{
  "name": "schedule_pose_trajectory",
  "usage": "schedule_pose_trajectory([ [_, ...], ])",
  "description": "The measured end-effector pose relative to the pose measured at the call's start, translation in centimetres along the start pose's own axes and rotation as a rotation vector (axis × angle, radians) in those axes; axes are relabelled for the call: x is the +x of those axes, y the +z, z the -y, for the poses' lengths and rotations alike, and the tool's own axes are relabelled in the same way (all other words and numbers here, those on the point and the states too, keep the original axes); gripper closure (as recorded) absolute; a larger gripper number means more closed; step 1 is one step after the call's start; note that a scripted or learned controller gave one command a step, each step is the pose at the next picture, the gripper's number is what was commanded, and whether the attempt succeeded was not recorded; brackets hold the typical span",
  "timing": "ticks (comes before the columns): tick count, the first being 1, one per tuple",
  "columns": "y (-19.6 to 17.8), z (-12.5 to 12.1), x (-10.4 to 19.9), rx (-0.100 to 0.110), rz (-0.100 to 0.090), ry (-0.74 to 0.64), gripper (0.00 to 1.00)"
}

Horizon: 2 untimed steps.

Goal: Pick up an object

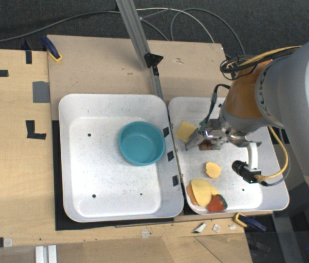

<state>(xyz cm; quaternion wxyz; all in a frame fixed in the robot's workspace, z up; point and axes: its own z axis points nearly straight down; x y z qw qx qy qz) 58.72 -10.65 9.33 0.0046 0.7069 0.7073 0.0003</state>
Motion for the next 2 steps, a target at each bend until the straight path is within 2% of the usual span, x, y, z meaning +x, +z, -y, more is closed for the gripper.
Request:
schedule_pose_trajectory([
  [1, -1.1, -0.1, 0.1, -0.002, -0.002, -0.002, 1.0],
  [2, -5.3, -0.3, 0.0, 0.005, -0.006, -0.001, 1.0],
])
